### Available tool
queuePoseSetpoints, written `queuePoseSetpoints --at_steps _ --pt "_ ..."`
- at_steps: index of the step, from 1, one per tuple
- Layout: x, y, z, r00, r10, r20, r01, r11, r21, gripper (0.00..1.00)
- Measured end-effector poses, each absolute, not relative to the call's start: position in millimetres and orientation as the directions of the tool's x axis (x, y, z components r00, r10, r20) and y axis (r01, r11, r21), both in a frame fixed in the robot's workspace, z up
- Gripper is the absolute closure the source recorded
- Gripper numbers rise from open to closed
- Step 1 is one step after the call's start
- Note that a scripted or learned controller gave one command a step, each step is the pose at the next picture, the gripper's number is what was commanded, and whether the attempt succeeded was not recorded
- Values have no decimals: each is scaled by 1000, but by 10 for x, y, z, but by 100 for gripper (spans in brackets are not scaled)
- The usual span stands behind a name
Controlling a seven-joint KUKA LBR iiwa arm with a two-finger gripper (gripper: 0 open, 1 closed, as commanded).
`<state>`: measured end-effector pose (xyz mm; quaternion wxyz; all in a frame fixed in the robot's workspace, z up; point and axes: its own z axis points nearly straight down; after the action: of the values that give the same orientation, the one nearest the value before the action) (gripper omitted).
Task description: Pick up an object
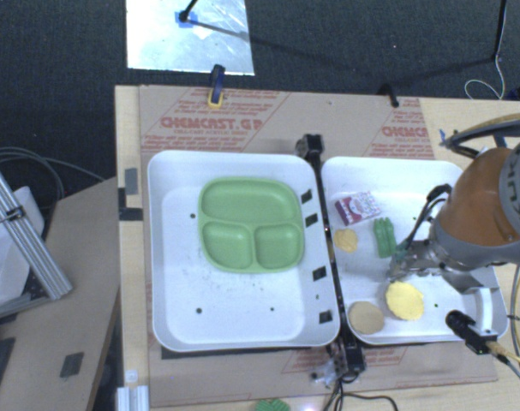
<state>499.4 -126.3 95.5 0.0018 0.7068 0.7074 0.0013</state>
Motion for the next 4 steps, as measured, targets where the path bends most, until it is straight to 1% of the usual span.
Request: queuePoseSetpoints --at_steps 1,2,3,4 --pt "4866 -809 1065 -7 1000 3 1000 7 0 100" --pt "4888 -140 1889 -12 1000 3 1000 12 9 100" --pt "4867 794 2014 -15 1000 4 1000 15 3 100" --pt "5032 -101 1836 7 1000 -3 1000 -7 1 100"
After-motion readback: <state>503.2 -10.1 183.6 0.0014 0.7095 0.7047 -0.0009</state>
